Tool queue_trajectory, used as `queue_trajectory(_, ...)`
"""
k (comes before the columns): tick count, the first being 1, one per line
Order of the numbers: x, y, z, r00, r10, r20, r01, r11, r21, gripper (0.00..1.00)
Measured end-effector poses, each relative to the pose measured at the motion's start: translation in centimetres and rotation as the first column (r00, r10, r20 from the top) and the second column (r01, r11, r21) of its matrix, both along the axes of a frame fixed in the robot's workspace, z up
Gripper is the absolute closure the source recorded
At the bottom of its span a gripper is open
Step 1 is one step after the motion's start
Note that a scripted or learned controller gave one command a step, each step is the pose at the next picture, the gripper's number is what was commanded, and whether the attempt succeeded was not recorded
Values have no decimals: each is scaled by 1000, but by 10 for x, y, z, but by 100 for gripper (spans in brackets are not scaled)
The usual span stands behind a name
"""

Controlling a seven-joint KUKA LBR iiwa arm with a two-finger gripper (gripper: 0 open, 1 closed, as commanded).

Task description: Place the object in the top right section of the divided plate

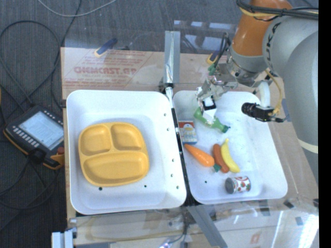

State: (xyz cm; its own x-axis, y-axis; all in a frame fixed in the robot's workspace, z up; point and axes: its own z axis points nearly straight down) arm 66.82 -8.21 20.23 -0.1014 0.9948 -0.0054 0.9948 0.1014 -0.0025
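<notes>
We see two white bins (124, 190) on a cluttered tabletop (119, 68), cables on dark carpet beyond; whether our gripper (207, 99) over the green bottle (211, 120) grips, we cannot tell.

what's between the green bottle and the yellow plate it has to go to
The green bottle lies in the right bin under the claw. The yellow plate sits in the left bin. Between them stand the two bins' raised walls at the middle seam, and a small carton beside that wall.
</notes>
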Motion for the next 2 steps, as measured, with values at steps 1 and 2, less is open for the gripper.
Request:
queue_trajectory(1,-70,64,-15,981,196,6,-196,981,-5,100)
queue_trajectory(2,-31,39,-19,1000,-10,0,10,1000,4,100)
